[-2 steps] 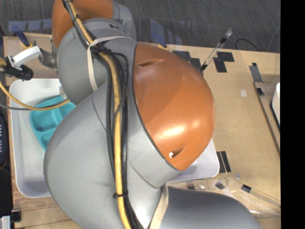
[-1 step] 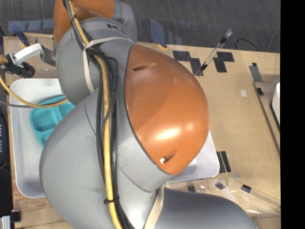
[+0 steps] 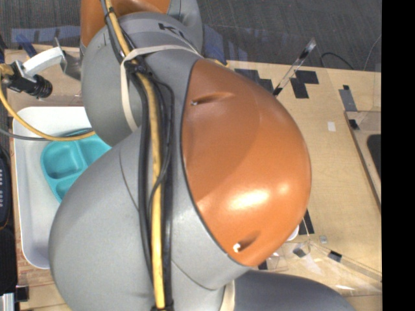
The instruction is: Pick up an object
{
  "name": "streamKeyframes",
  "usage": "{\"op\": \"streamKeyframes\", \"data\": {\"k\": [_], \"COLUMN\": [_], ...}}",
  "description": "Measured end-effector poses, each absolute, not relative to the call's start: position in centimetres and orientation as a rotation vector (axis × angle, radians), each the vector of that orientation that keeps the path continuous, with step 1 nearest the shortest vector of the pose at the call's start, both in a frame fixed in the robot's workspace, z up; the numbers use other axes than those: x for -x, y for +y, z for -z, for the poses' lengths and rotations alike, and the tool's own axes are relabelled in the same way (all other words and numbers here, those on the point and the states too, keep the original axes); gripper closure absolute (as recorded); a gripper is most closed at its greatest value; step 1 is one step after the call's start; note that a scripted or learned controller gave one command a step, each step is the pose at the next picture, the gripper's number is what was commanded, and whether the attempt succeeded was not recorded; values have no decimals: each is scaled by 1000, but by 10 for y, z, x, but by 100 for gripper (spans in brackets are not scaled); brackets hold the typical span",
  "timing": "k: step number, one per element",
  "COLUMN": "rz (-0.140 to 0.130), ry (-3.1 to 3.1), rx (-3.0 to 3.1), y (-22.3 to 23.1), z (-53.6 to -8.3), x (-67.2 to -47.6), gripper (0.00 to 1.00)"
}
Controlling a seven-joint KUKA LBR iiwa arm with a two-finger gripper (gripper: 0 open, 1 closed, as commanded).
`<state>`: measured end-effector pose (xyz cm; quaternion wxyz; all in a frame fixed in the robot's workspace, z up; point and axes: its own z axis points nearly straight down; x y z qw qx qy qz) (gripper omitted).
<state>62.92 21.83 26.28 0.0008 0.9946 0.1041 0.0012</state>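
The arm's grey and orange body (image 3: 214,173) looms close to the camera and covers most of the bench. To its left a turquoise compartment tray (image 3: 65,164) lies in a white bin (image 3: 26,199), partly hidden behind the arm. The gripper is behind the arm's bulk.
A yellow cable (image 3: 154,193) runs down the arm's grey casing. The wooden bench top (image 3: 331,141) with black tape marks shows at the right. A black and white fixture (image 3: 29,76) with cables sits at the upper left.
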Motion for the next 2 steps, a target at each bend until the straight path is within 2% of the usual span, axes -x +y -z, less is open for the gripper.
{"op": "streamKeyframes", "data": {"k": [1,2], "rz": [6,4], "ry": [348,330], "rx": [-3115,-3121], "y": [218,219], "z": [-238,-257], "x": [-645,-651], "gripper": [100,100]}}
